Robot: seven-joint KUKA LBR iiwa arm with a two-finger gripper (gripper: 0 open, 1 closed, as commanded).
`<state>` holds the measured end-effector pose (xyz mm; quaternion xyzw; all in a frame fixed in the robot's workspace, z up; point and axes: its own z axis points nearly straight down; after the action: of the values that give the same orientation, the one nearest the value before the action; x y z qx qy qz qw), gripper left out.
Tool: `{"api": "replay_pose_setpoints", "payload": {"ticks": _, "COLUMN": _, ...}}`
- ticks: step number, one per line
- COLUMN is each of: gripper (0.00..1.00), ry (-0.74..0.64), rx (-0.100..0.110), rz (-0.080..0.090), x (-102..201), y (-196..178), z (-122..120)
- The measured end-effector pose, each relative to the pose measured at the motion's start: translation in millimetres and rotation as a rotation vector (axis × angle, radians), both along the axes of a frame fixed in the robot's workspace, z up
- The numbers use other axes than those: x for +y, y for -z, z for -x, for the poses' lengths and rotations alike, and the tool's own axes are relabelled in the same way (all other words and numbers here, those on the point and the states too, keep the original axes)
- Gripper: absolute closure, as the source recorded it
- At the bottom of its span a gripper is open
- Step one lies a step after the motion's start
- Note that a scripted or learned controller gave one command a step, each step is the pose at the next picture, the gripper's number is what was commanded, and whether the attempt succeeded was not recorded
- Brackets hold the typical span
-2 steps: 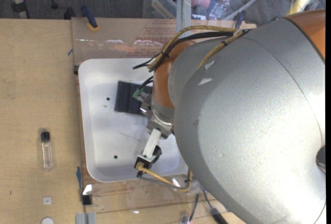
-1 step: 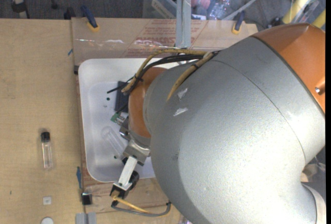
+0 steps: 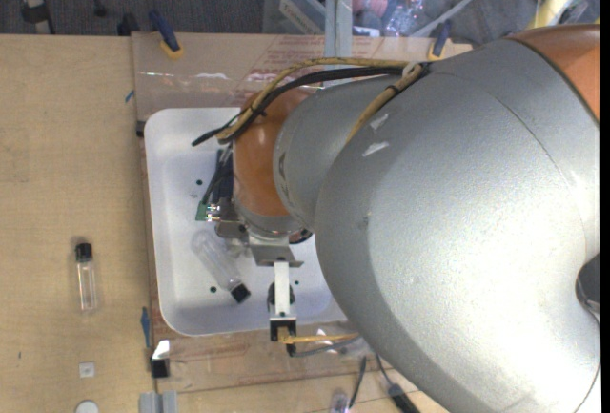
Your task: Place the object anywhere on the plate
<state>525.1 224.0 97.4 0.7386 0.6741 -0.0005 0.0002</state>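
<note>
Wooden table point(image 3: 57, 115) carried a white bin point(image 3: 176, 211), and the arm point(image 3: 457, 211) loomed over most of it. A clear vial with a black cap point(image 3: 219, 270) lay in the bin just left of the gripper point(image 3: 278, 301) (whether the gripper was open or closed, I could not tell). No plate was identifiable. Judged, the pickup step was in hand: next called for centring over the vial. Bin walls stood close; open floor lay beyond the vial.
</note>
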Motion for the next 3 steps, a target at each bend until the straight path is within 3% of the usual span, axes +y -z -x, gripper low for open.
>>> {"api": "replay_pose_setpoints", "payload": {"ticks": 1, "gripper": 1.00, "ry": -0.419, "rx": -0.018, "rz": -0.004, "x": 0.8, "y": 5.8, "z": 40.5}}
{"api": "replay_pose_setpoints", "payload": {"ticks": 2, "gripper": 1.00, "ry": -0.822, "rx": -0.002, "rz": -0.001, "x": -14.2, "y": -31.1, "z": -9.9}}
{"api": "replay_pose_setpoints", "payload": {"ticks": 3, "gripper": 1.00, "ry": -0.653, "rx": -0.002, "rz": -0.001, "x": -5.1, "y": -29.5, "z": -41.1}}
